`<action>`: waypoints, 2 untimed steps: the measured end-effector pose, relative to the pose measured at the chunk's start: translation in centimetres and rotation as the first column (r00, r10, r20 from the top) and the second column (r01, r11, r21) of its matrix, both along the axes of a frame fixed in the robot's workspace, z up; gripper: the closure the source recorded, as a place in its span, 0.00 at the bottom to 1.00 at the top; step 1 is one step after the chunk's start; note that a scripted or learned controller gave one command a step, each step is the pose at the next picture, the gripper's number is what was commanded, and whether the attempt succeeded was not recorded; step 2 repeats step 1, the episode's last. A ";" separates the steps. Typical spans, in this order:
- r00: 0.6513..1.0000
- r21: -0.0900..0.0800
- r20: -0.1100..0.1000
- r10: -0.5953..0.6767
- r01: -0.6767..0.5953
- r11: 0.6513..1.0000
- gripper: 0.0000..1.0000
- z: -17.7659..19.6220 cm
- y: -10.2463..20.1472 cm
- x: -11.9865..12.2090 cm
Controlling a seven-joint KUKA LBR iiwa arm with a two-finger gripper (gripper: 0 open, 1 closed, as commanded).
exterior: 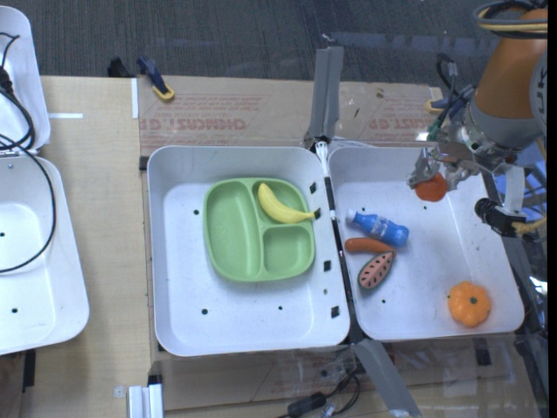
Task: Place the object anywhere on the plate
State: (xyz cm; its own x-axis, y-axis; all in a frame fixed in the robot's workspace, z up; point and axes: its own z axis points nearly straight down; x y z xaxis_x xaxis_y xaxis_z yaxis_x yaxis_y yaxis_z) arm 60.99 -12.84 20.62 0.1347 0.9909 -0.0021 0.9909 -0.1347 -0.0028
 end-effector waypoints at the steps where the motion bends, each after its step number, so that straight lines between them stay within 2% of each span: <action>1: 1.000 0.000 0.001 0.000 0.000 1.000 0.00 0.0 0.0 0.0; 2: 1.000 0.000 0.001 0.000 0.000 1.000 0.00 0.0 0.0 0.0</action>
